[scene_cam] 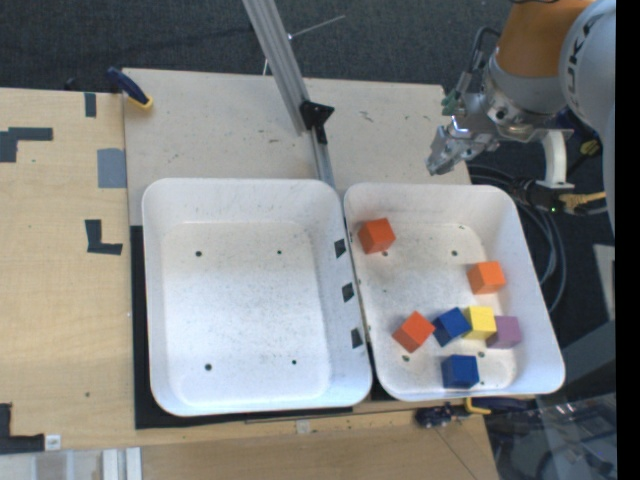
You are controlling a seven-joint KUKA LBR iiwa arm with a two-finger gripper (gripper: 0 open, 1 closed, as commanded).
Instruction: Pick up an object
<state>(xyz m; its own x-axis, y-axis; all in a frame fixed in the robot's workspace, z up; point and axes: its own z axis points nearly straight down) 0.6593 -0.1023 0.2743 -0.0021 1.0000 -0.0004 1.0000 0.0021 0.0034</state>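
Camera view: hand [447, 158] above-right of orange cube [376, 235]

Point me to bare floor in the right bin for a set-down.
Right bin: bare between the lone orange cube near the divider and the orange cube by the right wall. Crowded at the front right, around the yellow cube.
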